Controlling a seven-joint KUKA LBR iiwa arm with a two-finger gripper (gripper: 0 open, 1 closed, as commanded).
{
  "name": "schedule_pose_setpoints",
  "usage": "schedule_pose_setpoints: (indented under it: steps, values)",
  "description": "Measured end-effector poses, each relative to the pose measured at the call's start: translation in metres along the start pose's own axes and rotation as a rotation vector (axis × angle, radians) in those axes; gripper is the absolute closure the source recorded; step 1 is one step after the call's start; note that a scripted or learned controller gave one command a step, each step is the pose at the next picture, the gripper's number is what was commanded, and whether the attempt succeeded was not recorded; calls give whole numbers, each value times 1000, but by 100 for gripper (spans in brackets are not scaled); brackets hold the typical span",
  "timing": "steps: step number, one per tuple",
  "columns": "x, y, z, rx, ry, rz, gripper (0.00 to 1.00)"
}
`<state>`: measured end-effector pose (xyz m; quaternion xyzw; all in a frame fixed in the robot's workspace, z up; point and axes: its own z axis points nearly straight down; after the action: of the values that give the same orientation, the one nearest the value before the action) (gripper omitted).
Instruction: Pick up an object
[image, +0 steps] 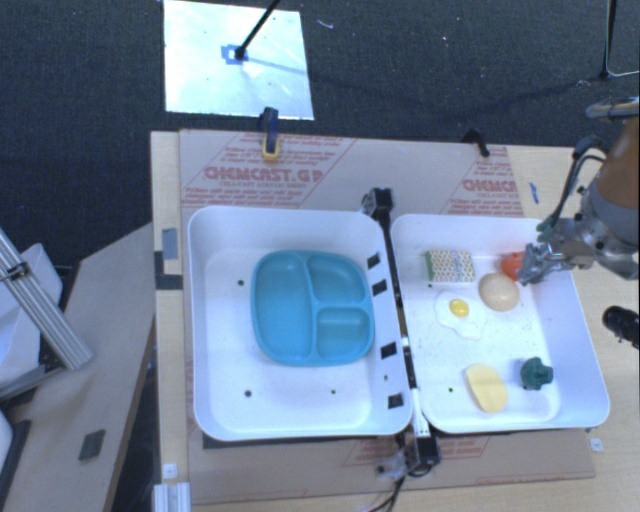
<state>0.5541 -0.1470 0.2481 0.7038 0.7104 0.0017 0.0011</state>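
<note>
Altogether, six items fill the right bin (590, 370), one blue tray (312, 307) the left; gripper (533, 262) state unclear.

We are seeing open floor lying in the right bin (585, 330) between the fried egg (459, 311) and the green toy (536, 373). The egg-shaped ball (498, 291) is crowding the orange piece (511, 264).

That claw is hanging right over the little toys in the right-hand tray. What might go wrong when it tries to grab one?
1. The gripper sits at the bin's far right edge, where the orange item and the beige egg-shaped piece lie close together; it could nudge one while reaching for the other.
2. The rounded egg-shaped piece may roll or slip away.
3. The fried egg toy looks flat, so fingers might slide over it.
</note>
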Motion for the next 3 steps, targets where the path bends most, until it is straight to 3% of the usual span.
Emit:
schedule_pose_setpoints:
  steps: [2,3]
  values:
    - [101,25,-8,1,1,-1,100]
    - [158,29,7,3,1,-1,100]
